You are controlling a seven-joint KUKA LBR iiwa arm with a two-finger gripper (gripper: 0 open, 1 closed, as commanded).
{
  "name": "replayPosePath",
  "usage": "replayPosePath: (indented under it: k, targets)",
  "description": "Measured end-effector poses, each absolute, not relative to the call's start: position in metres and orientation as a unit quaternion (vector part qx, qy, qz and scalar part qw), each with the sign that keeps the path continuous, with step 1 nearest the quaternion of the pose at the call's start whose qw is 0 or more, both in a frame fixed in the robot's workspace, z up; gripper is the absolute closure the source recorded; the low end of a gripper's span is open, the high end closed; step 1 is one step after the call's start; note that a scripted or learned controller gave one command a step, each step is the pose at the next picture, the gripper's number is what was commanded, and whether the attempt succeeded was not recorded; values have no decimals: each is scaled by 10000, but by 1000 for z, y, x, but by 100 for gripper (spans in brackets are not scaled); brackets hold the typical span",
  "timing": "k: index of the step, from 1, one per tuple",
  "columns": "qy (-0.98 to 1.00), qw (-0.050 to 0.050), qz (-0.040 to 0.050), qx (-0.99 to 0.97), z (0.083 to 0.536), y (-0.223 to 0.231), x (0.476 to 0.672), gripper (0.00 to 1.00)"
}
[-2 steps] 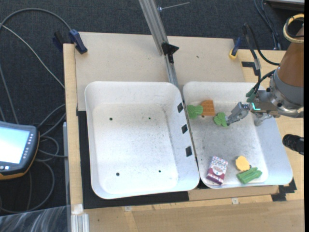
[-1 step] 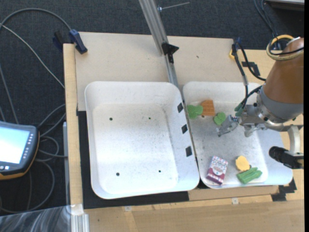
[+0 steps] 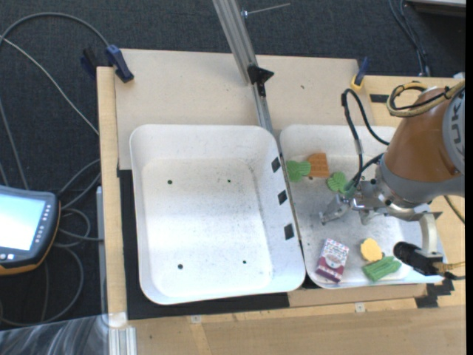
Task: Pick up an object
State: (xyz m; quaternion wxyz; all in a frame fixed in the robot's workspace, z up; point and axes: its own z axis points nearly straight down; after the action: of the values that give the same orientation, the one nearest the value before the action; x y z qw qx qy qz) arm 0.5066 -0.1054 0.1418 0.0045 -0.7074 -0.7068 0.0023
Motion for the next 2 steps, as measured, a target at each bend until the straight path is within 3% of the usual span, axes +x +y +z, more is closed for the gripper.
replayPosePath:
  k: [1,2]
  targets:
    - [-7070,39,17,-7072,89,-105,505,0]
    - [-7068,8,-7,-7074,103,-104,507,100]
